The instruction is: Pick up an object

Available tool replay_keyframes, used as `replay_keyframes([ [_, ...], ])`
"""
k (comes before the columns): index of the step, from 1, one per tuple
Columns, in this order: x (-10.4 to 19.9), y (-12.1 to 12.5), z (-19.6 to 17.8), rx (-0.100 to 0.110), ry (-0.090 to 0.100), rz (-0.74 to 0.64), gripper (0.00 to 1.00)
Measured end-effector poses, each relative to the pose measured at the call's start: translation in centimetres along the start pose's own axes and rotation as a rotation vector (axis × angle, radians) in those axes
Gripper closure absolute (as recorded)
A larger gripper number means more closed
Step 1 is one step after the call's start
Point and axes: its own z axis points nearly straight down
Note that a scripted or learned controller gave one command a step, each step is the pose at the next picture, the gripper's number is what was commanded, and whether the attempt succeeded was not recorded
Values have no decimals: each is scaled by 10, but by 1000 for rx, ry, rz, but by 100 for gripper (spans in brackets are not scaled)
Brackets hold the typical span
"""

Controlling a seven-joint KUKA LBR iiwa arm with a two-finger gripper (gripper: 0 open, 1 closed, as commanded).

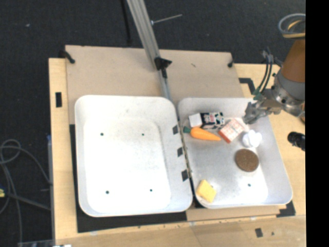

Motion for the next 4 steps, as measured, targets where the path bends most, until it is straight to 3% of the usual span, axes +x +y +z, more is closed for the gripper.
replay_keyframes([
  [1, -1, 2, -40, 3, 1, -1, 100],
  [3, 109, -22, -50, 7, 4, -4, 100],
  [4, 161, -34, -34, 9, 3, -2, 100],
])
